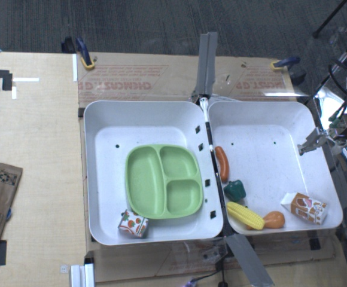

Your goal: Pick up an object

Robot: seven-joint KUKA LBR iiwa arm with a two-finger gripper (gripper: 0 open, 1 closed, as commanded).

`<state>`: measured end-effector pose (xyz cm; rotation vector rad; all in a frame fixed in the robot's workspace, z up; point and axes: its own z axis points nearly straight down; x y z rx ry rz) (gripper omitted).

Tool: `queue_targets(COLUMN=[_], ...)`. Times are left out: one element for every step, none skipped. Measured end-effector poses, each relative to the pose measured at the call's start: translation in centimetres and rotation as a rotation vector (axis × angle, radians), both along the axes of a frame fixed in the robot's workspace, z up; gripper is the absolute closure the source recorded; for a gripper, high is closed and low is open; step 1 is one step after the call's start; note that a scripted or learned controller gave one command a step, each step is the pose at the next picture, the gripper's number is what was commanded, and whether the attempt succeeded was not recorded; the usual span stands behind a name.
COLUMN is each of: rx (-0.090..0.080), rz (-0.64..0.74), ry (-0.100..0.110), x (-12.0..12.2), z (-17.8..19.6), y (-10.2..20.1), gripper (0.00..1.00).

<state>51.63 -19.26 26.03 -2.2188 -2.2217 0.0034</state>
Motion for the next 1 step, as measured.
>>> queue_targets(rx=[0.001], rz=[-0.136], ry=[0.000], x=[-3.89], z=[-9.24], y=[-2.94], gripper=[0.00])
